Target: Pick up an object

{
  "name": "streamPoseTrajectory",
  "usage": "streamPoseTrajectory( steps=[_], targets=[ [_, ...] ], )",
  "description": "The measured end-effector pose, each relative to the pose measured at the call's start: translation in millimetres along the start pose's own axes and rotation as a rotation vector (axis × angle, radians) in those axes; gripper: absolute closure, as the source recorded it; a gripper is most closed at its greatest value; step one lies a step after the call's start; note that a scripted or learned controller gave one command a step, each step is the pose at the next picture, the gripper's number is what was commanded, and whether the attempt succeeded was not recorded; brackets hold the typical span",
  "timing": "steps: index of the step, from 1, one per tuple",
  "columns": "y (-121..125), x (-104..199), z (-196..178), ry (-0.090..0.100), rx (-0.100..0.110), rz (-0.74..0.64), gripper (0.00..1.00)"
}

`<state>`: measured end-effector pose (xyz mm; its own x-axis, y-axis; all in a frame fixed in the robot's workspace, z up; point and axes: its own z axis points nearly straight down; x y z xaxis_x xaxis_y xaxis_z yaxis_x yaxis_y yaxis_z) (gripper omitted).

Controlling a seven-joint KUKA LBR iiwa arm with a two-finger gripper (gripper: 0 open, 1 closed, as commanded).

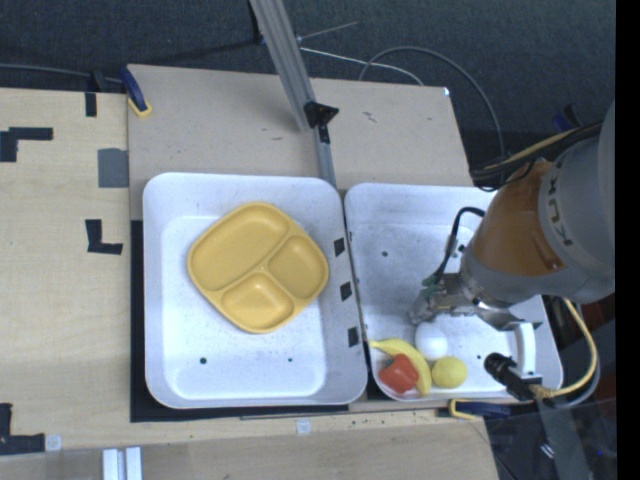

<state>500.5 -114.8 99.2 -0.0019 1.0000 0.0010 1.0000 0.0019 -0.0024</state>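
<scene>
Arm (540, 233) seen reaching into right bin (400, 218) from right edge. Jaws lowered near bin's front, just above white ball (432, 344); whether open or closed cannot be told. Banana (405, 351), red fruit (399, 373) and lemon (449, 371) clustered at right bin's front edge, touching one another. Yellow divided plate (258, 266) lying flat in left bin (175, 368), toward its back.

Robotics lab: taped bench (60, 268), white bins (160, 298), cables (420, 63).
</scene>
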Motion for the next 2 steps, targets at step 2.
streamPoseTrajectory(
  steps=[2],
  targets=[
    [8,-9,-89,-0.002,-0.005,0.001,1.00]
  ],
)
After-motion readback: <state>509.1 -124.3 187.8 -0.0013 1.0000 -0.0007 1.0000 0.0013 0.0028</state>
